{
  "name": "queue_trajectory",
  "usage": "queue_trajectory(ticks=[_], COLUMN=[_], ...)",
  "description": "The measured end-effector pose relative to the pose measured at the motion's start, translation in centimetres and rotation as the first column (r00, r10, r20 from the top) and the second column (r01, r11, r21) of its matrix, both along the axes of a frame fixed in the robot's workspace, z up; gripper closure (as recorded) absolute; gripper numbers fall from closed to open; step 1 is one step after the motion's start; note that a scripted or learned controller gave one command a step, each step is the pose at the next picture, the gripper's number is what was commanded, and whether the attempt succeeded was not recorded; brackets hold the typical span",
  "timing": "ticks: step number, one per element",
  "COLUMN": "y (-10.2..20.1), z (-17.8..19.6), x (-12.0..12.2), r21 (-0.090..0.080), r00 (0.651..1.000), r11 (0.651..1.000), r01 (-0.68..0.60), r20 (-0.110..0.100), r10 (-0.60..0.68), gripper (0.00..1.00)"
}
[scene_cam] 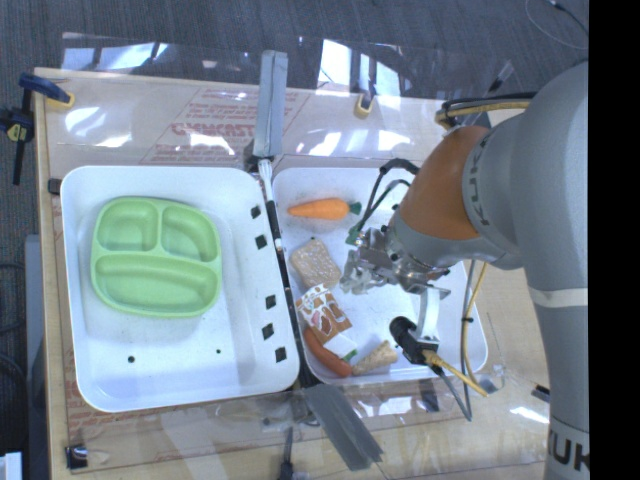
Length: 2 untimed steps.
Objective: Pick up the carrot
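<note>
The carrot (319, 208) lies at the upper left of the right bin (478, 353), apart from the tool (362, 273); its grip state cannot be told. Risk, as judged: descending here catches the cracker (315, 263) instead. Count: one carrot, one cracker, one green tray (155, 255), two bins.

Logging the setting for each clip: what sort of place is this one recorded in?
Most likely a robotics lab bench set up for pick trials, not a kitchen. Two white bins sit on a board fixed with a clamp, the food, such as the carrot, looks like toys, and a robot arm reaches in.
</note>
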<state>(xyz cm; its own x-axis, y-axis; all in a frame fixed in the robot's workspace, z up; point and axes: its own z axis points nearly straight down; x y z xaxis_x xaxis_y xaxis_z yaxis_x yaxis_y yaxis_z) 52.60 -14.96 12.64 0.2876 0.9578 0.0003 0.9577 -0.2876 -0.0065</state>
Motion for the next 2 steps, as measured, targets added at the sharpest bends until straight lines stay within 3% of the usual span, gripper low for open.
queue_trajectory(ticks=[1, 2], y=[-4.89, -3.92], z=[-3.49, -3.51], x=[-4.93, -4.9], r21=[-0.001, 0.003], r00=[1.0, 0.985], r11=[1.0, 0.985], r01=[0.011, -0.173], r20=[0.004, 0.003], r10=[-0.011, 0.173], gripper=[1.0, 1.0])
